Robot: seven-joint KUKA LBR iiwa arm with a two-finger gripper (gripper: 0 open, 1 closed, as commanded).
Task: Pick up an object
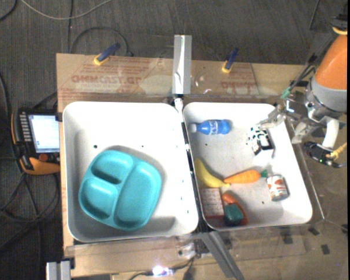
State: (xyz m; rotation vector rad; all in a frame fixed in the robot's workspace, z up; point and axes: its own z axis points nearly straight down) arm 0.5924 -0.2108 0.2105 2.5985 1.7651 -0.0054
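Looks like the pincer [262, 134] is hovering at the upper right of the right bin [300, 214], can't tell its state. Nothing's getting grabbed yet; carrot [243, 177] and banana [206, 176] are lying mid-bin, so next it's needing to drop down.

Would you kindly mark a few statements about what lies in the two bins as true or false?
1. The teal divided plate lies in the left bin. True.
2. The blue bottle stands upright. False: it lies on its side in the right bin.
3. The carrot touches the banana. True.
4. The small can lies in the left bin. False: it is in the right bin, beside the carrot's leafy end.
5. The hand is over the right bin. True.
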